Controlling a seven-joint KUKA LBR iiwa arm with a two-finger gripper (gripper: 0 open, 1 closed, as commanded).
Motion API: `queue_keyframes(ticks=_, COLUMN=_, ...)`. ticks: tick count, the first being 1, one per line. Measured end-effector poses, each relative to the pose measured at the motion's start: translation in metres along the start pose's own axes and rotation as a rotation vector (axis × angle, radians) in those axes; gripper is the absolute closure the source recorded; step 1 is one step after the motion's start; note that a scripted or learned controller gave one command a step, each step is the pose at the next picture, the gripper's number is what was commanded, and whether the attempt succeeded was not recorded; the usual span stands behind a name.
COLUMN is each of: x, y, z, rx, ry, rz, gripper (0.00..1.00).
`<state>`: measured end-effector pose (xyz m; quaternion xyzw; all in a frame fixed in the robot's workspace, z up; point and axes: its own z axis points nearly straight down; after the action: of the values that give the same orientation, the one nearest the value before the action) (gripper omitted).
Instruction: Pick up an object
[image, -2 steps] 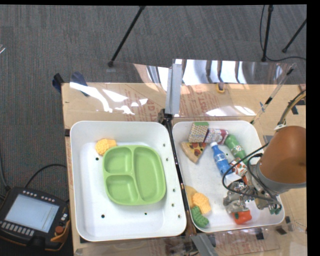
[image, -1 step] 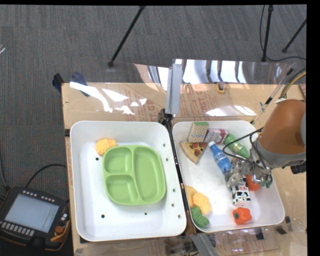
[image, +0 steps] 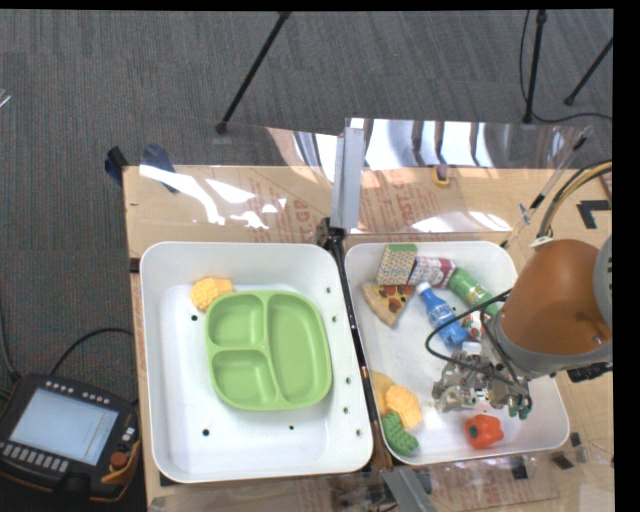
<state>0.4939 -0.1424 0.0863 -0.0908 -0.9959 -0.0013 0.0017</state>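
The pincer (image: 478, 392) hangs low over the right bin (image: 545, 425); whether it is released or clenched cannot be told, and nothing shows between its tips. A red pepper (image: 483, 431) lies just below it. A blue bottle (image: 441, 313) sits above it, corn (image: 403, 403) to its left. The green plate (image: 268, 350) lies well left, in the other bin (image: 170, 440).

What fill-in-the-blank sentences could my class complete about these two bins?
1. The green divided plate lies in the ____ bin.
2. The pincer hangs over the ____ bin.
3. The blue bottle has a ____ cap.
4. Beside the plate's upper left corner lies a ____ toy corn cob.

Missing words: left; right; white; yellow
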Motion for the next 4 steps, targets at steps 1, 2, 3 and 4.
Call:
queue_keyframes(ticks=1, x=0.020, y=0.040, z=-0.071, rx=0.001, ry=-0.005, rz=0.281, gripper=1.00)
queue_keyframes(ticks=2, x=0.021, y=0.040, z=-0.070, rx=0.002, ry=-0.002, rz=0.280, gripper=0.00)
queue_keyframes(ticks=3, x=-0.085, y=0.004, z=0.003, rx=0.002, ry=0.004, rz=0.227, gripper=0.00)
queue_keyframes(ticks=4, x=-0.118, y=0.069, z=-0.002, rx=0.001, ry=-0.005, rz=0.349, gripper=0.00)
